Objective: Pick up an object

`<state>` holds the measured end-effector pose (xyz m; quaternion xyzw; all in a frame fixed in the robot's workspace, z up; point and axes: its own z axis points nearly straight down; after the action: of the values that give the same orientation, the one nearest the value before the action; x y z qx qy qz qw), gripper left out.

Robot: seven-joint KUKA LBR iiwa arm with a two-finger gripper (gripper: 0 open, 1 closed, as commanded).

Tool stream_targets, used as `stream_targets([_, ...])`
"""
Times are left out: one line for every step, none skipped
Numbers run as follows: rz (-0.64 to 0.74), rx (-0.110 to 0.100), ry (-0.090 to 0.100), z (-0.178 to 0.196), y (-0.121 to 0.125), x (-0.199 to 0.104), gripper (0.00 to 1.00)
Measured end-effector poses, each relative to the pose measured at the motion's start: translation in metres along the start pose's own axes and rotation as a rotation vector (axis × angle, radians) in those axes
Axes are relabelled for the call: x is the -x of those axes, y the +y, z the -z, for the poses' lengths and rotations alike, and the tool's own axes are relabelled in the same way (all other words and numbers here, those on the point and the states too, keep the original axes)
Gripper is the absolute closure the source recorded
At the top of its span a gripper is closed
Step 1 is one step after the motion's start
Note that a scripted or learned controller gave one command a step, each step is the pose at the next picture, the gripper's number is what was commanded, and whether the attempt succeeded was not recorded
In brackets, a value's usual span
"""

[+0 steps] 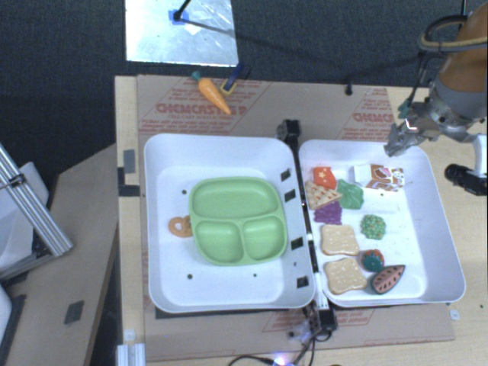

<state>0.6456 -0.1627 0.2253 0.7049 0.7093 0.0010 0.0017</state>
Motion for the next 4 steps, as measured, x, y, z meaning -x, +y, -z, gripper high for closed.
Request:
stream_targets([0.004, 0.000, 0.002, 0.010, 0.002, -0.056, 1.00])
stream_targets([0.002, -0.002, 0.002, -0.001, 0.007, -0.108, 1.00])
stream_targets([0.004, -0.001, 0.003, 0.009, 0.012, -0.166, 1.00])
stream_targets([0.003, -0.001, 0.003, 0.016, 0.017, -0.218, 1.00])
